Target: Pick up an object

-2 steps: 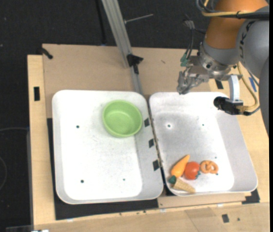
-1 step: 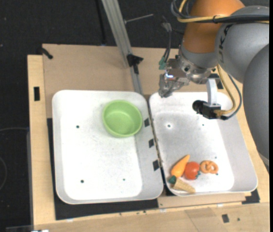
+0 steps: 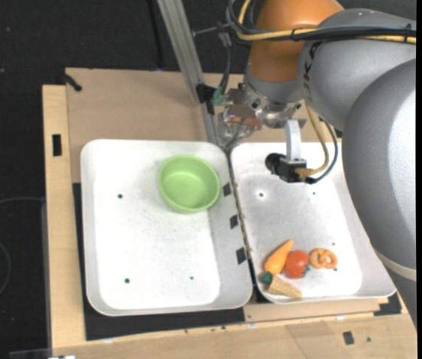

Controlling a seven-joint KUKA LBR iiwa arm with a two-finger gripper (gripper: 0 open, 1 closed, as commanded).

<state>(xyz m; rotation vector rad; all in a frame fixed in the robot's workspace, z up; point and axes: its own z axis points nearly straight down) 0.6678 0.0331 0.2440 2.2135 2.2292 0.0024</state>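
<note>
1. Over in the left bin [image 3: 121, 275], a light green bowl [image 3: 188, 184] sits upright in the upper right part, round, smooth and open side up.
2. In the right bin [image 3: 331, 223], the small items crowd the near corner: an orange carrot [image 3: 278, 256] lies at a slant, touching a red tomato [image 3: 296, 264].
3. Just beside the tomato rests a pretzel [image 3: 323, 258] (orange-brown, knotted shape), and below the carrot lies a tan ice-cream cone [image 3: 284, 289] with a dark green end.
4. The grey arm [image 3: 375, 111] with its orange band reaches in from the right, and the tool [image 3: 235, 126] hangs over the far end of the divide between the two bins; how far it is open I cannot tell.
5. Both bins sit side by side on the tan bench [image 3: 136, 103].
</note>
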